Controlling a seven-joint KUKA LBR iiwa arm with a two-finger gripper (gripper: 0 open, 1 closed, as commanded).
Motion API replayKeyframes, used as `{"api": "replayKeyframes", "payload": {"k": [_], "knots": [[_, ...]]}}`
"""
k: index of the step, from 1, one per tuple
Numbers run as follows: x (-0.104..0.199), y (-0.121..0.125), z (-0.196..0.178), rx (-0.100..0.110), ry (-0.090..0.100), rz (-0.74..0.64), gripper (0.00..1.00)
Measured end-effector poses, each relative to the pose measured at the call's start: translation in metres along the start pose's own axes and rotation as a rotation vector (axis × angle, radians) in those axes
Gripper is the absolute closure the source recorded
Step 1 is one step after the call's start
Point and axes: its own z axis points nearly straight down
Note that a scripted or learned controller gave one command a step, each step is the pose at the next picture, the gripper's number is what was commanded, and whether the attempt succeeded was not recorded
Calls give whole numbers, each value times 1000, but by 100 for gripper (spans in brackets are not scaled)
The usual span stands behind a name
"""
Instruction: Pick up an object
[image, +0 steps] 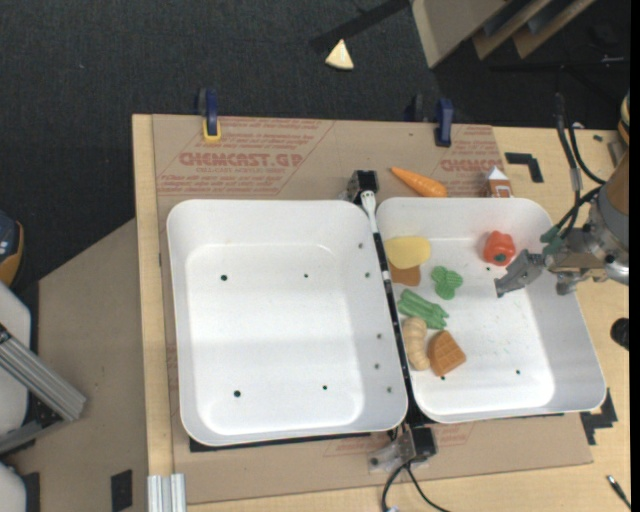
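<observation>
Right bin (560, 390): hand (515, 275) tip indistinct beside tomato (499, 246)

The arm (610, 225) is cut off at the right edge; its jaws' spread is unclear.

The one thing I can read is the red printing on the brown board (300, 150) that lies on my desk under the two white bins. Above the left bin (190, 300) it runs in large capitals, "CHEMCAST GP", with a line of much smaller red lettering over it and another below, both too fine for me to make out. The same red print repeats on the board above the right bin (545, 330), cut short where the bin's rim covers it, so I cannot read it whole.
</observation>
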Motion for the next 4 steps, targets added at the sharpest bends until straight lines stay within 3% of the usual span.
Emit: {"api": "replayKeyframes", "payload": {"k": [1,2,4], "knots": [[57,71,91,2,3,-7,0],[50,50,168,1,5,3,0],[53,155,163,-10,-2,-3,0]]}}
